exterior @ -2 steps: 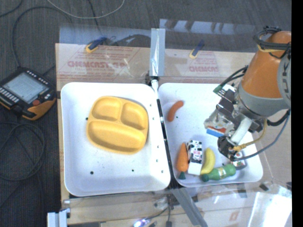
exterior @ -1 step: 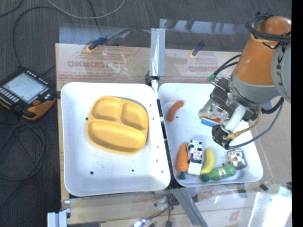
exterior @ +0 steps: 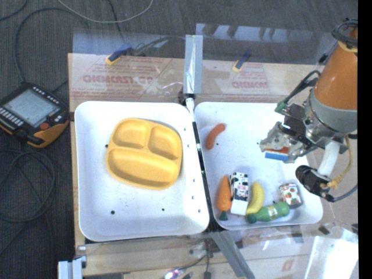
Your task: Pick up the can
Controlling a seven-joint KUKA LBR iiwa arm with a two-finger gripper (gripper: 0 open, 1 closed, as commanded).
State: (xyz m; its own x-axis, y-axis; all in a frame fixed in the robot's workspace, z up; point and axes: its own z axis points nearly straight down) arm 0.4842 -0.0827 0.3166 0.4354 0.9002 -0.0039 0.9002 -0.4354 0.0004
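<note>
right bin (exterior: pixel 256 112): can (exterior: pixel 290 195) partly behind cabling, hand (exterior: pixel 279 145) grip state unclear

Glossy white plastic bins (exterior: pixel 139 228), smooth matt yellow plastic tray (exterior: pixel 145 152), shiny metal can (exterior: pixel 290 195).

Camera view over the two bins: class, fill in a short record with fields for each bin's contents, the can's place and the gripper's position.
left bin: yellow divided plate
right bin: sausage, carrot, milk carton, banana, green bottle, can
can place: near right corner, lying apart from the gripper
gripper: above the right bin's right side
</note>
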